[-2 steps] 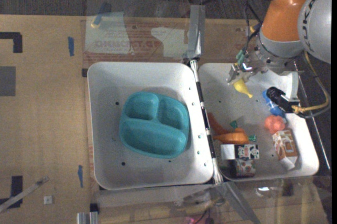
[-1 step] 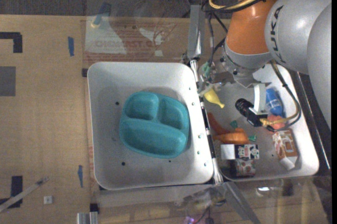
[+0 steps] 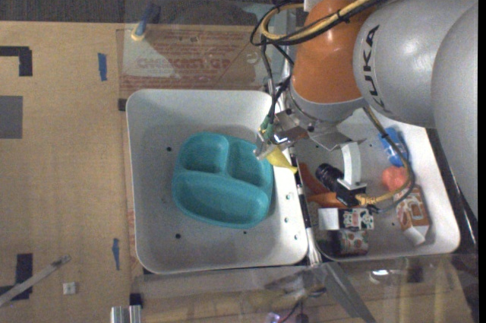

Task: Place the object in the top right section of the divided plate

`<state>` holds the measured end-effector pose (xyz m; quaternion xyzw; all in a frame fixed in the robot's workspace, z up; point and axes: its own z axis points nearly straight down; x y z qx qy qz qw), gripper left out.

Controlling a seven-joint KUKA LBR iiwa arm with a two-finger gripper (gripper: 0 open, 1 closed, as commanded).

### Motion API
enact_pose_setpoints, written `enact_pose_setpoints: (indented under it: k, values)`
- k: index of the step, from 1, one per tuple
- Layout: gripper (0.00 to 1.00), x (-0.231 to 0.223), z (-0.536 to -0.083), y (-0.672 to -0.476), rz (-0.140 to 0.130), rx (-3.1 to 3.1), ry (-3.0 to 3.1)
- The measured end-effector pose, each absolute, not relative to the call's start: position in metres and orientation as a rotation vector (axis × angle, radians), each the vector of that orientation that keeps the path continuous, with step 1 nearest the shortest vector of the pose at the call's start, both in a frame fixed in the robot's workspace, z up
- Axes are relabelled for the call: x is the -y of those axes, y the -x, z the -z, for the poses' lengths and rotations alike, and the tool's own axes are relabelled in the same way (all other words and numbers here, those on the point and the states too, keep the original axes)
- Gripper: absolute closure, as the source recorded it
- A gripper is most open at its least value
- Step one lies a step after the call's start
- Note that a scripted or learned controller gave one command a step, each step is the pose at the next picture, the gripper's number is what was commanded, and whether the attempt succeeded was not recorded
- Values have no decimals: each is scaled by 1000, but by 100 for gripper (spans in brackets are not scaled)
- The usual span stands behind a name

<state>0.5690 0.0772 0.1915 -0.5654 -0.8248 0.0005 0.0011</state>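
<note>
Placement under way — yellow object (image 3: 278,157) at the teal divided plate's (image 3: 220,188) right rim.
End effector (image 3: 270,140) sits just above it; grip state cannot be told — release into the top right section seemingly remains.

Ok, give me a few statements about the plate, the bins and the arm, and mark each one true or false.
1. The teal divided plate lies in the left bin. True.
2. The plate is stacked on top of the clutter in the right bin. False: it lies alone on the left bin's floor.
3. A small yellow object shows at the plate's right edge, just below the gripper. True.
4. The arm's orange band hangs over the bench's far left side. False: it is above the divide between the two bins.
5. An orange object lies in the right bin. True.
</note>
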Motion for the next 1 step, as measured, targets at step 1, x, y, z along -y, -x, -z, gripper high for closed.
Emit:
enact_pose_setpoints:
  k: [1]
  values:
    - [0, -76, -192, -569, -1, 2588, 1777]
